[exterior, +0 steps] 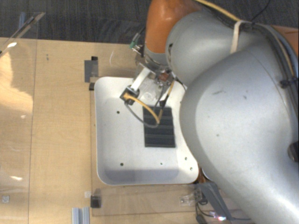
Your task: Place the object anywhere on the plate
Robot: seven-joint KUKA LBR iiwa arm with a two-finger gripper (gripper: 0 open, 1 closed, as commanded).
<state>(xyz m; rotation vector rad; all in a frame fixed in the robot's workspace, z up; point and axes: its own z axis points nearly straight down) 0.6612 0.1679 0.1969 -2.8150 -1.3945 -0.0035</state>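
A black ribbed rectangular block (160,129) lies flat in the white bin (112,143), toward its right side. My gripper (158,99) hangs over the bin's far part, just above the block's far end. The grey arm and its orange band cover the bin's right rim and much of the scene's right half. I cannot tell whether the gripper touches the block.
The bin sits on a pale wooden bench (51,125). Small dark brackets (92,69) stand at the bin's far-left corner and at its near-left corner (96,200). The bin's left and near floor is bare white.
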